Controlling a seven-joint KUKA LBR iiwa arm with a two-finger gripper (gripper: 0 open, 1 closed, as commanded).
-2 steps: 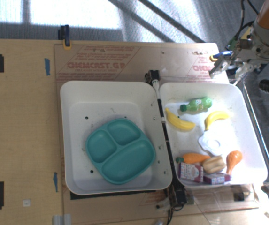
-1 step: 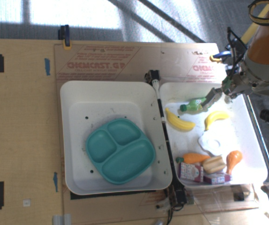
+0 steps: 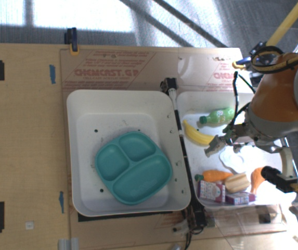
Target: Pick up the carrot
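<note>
Gripper (image 3: 215, 148) hangs over the right bin (image 3: 190, 100), its tip just right of the banana (image 3: 196, 134) and below the green bottle (image 3: 217, 116); finger state cannot be told from this angle, and nothing is seen between them. Carrot (image 3: 217, 176) lies apart from the gripper toward the bin's near side, touching the bread roll (image 3: 236, 183), above the purple carton (image 3: 211, 191). Left bin (image 3: 81, 113) holds a teal plate (image 3: 133, 166).
</note>
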